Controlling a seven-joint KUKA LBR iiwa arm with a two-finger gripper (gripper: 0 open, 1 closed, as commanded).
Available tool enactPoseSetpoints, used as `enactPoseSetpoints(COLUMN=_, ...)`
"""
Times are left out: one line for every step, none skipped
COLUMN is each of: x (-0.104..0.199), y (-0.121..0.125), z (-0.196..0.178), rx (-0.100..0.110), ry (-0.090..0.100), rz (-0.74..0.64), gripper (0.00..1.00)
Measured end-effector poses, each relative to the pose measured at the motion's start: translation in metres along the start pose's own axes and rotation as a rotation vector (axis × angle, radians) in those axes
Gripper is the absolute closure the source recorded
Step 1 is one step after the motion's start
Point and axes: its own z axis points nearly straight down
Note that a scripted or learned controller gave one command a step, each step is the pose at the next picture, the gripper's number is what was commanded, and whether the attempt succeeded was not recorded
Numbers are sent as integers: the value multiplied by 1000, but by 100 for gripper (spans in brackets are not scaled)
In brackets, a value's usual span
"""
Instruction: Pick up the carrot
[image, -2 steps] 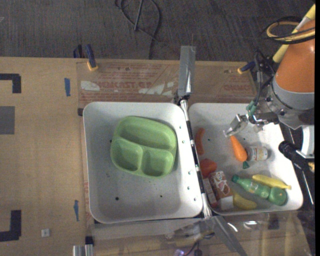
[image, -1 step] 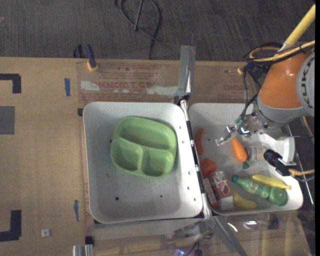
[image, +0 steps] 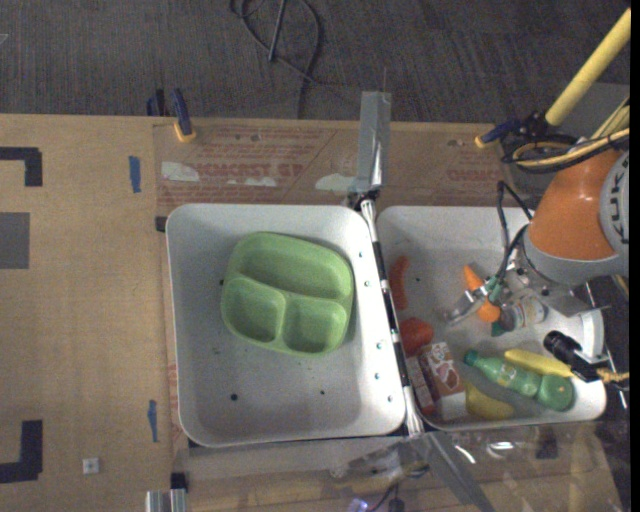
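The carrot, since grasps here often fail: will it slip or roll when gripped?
The carrot looks like smooth, stiff toy plastic, so probably light but slippery. Its tapered, rounded shape suggests it could roll or squirt sideways from the gripper.

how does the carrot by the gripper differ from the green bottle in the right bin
The carrot is orange and short; the green bottle is green, longer and bulkier. The carrot sits mid-bin at the gripper, pointing toward the bin's far side; the bottle lies along the near wall, apart from the gripper, beside a yellow banana. Both lie in the right bin.
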Motion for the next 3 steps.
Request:
enactPoseSetpoints(x=30, y=42, z=0, rx=-1, ry=0, rz=-88, gripper=0)
enactPoseSetpoints(x=28, y=43, z=-13, rx=-8, ry=-8, rz=-86, gripper=100)
enactPoseSetpoints(x=92, y=47, z=-96, rx=6, ry=3, rz=-41, gripper=100)
